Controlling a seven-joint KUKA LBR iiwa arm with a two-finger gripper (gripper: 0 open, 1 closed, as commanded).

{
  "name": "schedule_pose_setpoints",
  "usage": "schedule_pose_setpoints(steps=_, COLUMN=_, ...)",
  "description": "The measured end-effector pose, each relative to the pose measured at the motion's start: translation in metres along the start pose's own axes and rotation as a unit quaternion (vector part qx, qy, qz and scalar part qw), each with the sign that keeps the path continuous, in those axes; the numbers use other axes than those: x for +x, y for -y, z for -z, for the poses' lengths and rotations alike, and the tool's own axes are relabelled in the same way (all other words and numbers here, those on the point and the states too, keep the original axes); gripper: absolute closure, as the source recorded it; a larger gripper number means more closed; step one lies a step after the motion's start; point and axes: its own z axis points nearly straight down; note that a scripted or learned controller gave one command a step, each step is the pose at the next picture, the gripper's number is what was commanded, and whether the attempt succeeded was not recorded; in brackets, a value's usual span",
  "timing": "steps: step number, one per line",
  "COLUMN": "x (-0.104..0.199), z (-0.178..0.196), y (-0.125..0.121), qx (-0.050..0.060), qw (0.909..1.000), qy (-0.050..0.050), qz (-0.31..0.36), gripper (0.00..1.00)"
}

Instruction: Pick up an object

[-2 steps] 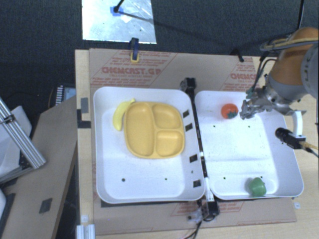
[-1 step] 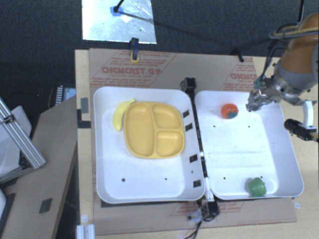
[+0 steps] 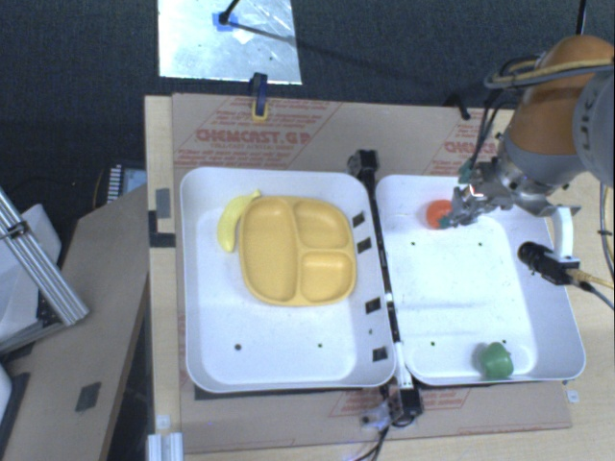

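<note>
**Camera view: gripper at orange object, right bin, far edge**

Item 1, gripper: was low in the right bin, near its far wall, on the grey arm entering from the right. Whether it stood apart or together could not be told.

Item 2, orange object: small, rounded, lay on the bin floor touching or just beside the gripper, on its left. No long axis was evident. Nothing showed it to be held.

Item 3, green object: rounded, sat at the near edge of the same bin, well apart from the gripper.

Item 4, left bin: carried a yellow divided plate with a banana against its left rim.

Judgement: the orange object was the nearer target; the far wall close behind it left little room.
</note>
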Motion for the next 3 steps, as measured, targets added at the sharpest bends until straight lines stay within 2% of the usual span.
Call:
schedule_pose_setpoints(steps=2, x=0.094, z=-0.007, y=0.021, qx=0.001, qw=1.0, qy=0.0, qz=0.0, gripper=1.0)
schedule_pose_setpoints(steps=3, x=0.145, z=0.011, y=0.027, qx=-0.002, qw=1.0, qy=0.0, qz=0.001, gripper=1.0)
